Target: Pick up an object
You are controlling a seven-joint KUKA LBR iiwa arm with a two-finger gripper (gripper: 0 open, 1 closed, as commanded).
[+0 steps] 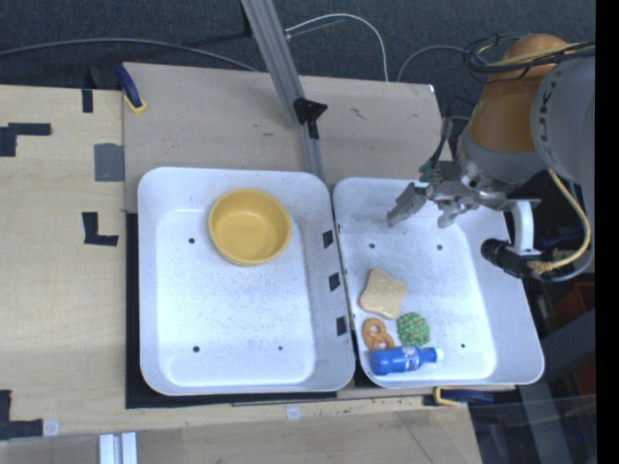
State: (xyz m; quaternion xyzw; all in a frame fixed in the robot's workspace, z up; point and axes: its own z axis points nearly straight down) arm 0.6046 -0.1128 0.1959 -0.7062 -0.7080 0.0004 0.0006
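Dark carpet surrounds a light wood bench carrying two shallow white bins side by side. Left bin holds a yellow bowl, upright, toward its back half, apart from the walls. Right bin holds four small things bunched in its front half: a tan bread-shaped piece nearest the middle, a pretzel just in front of it, a green bumpy ball just beside the pretzel on its right, and a blue bottle lying on its side along the front wall, touching or nearly touching the pretzel and ball.

Arm, grey with orange band, reaches in from the right, over the back of the right bin. Hand hangs above the bin's back part, its two fingers spread apart, nothing between them. Hand is well apart from the cluster of things, which all rest on the bin floor. Height of fingertips above the floor hard to judge.

Slanted grey pole crosses the back of the bench, ending in a black clamp near the gap between bins. Cables trail on the carpet behind.
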